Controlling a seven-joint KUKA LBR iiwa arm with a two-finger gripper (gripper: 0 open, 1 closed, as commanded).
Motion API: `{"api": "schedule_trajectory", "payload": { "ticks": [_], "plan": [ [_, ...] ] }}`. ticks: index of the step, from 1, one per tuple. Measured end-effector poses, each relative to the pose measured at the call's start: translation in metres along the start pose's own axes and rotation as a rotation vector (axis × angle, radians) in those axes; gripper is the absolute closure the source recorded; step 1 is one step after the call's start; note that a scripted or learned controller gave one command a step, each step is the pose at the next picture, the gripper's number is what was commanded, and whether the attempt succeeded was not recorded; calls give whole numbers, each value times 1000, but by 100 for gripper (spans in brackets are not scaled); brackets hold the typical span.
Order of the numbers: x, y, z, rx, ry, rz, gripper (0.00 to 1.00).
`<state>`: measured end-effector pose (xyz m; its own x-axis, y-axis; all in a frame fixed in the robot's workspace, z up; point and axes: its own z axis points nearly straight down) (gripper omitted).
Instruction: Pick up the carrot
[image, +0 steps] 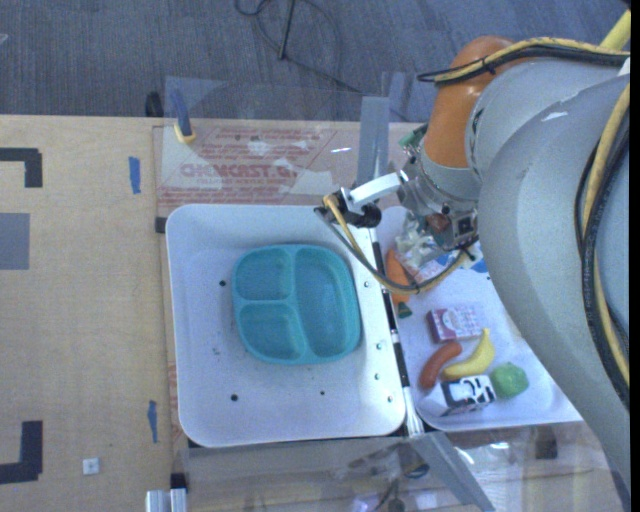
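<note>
The bench (70, 330) looks like pale wood — flat and matt. Both bins look like smooth white plastic: the left bin (200, 400) has a soft sheen, as does the right bin (540, 405). The divided teal plate (297, 303) looks like matt plastic. The arm (560, 200) has a smooth grey shell, faintly glossy, with a shiny orange band (450, 110). A clear, glossy sheet (260, 160) — it looks like plastic — lies over printed cardboard behind the bins. The banana (472, 357) looks like smooth plastic.
</note>
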<state>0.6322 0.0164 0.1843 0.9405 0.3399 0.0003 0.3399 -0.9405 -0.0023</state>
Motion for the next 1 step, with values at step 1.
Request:
{"api": "schedule_trajectory", "payload": {
  "ticks": [1],
  "plan": [
    [15,-72,0,0,0,43,100]
  ]
}}
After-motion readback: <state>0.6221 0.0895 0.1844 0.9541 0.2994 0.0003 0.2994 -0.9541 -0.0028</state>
